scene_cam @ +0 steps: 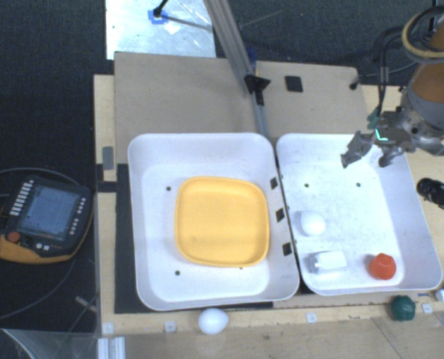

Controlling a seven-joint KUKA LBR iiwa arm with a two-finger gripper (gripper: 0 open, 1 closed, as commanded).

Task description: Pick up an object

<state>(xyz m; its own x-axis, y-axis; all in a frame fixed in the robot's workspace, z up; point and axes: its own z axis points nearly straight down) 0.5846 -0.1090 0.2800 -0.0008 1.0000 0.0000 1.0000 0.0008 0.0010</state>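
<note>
Gripper spread open, holding nothing, above right bin, well apart from white ball and red object

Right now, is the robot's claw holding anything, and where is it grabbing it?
Nothing. The gripper hangs open above the right bin, with no object between its fingers.

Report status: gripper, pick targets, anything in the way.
Gripper open, holding nothing, over right bin far end. White ball, white block, red object lie at near end, untouched. Path clear.
</note>
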